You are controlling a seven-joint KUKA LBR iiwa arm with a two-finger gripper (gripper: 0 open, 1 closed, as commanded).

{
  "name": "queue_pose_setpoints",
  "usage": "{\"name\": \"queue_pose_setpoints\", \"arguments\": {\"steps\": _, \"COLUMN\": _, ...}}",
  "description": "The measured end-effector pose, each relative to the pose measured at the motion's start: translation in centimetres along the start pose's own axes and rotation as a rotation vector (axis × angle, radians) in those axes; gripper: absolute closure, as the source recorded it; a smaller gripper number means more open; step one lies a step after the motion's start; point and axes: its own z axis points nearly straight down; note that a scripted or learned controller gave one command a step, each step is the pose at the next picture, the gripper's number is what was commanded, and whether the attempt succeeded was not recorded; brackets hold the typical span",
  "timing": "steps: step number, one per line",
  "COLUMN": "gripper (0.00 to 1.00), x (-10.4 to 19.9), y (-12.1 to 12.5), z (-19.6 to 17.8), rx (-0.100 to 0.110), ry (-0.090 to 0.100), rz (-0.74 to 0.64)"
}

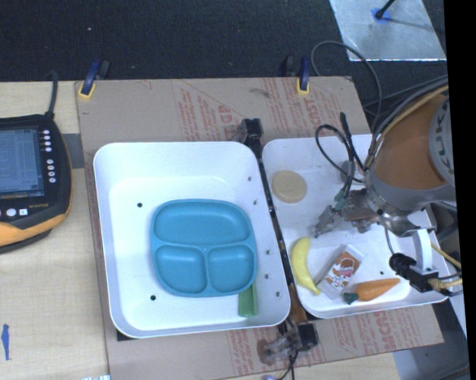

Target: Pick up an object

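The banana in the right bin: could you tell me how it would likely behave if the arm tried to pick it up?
The banana is curved and smooth, so it may pivot or slip between two fingers. It looks like a light, stiff toy, unlikely to bend. It lies close to the bin wall, with a small packet nearby, which could crowd the pincer.

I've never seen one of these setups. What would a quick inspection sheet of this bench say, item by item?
Surface: brown board on a wooden bench, bearing a left bin and a right bin.
Job's things: banana, carrot, small packet and round tan disc in the right bin.
Clutter: blue divided plate and green piece in the left bin.
Grippers: gripper low over the right bin, holding nothing visible.
Cables: black loops by the arm.
Surroundings: control pendant at left; dark floor.
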Motion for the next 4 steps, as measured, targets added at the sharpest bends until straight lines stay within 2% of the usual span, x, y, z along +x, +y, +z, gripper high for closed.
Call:
{"name": "queue_pose_setpoints", "arguments": {"steps": 1, "gripper": 0.00, "x": -4.8, "y": 7.7, "z": -9.9, "rx": -0.004, "ry": 0.000, "rz": 0.001}}
{"name": "queue_pose_setpoints", "arguments": {"steps": 2, "gripper": 0.00, "x": -5.2, "y": 12.4, "z": -0.7, "rx": -0.014, "ry": -0.004, "rz": -0.002}}
{"name": "queue_pose_setpoints", "arguments": {"steps": 3, "gripper": 1.00, "x": -5.4, "y": 12.5, "z": -1.9, "rx": -0.015, "ry": -0.009, "rz": -0.006}}
{"name": "queue_pose_setpoints", "arguments": {"steps": 4, "gripper": 0.00, "x": -5.3, "y": 12.5, "z": -1.9, "rx": -0.014, "ry": -0.008, "rz": -0.006}}
